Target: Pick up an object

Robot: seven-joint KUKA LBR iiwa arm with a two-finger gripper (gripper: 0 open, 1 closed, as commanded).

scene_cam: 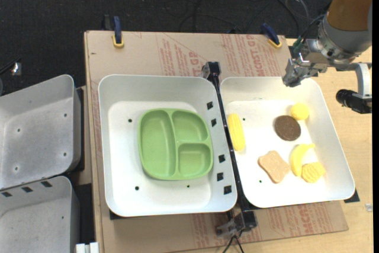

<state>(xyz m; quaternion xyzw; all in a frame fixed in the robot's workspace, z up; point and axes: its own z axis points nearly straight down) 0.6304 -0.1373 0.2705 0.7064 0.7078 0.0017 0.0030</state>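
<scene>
The right bin [260, 89] holds several toy foods: a yellow corn cob [236, 131] by its left wall, a brown round cookie [287, 127], a small yellow piece [300, 111] just above the cookie, a tan toast slice [273, 166], a yellow banana-like piece [300, 154] and a ridged yellow piece [313, 172]. My gripper [293, 78] hangs over the bin's far right corner, above and beyond the small yellow piece, with nothing seen between its fingers.
The left bin [112, 127] carries a green divided plate [176, 143]. A black divider [222, 139] runs between the bins. Yellow clamps [118, 39] [273, 39] pin the cardboard base at the back. White trays [35, 121] lie off the bench at left.
</scene>
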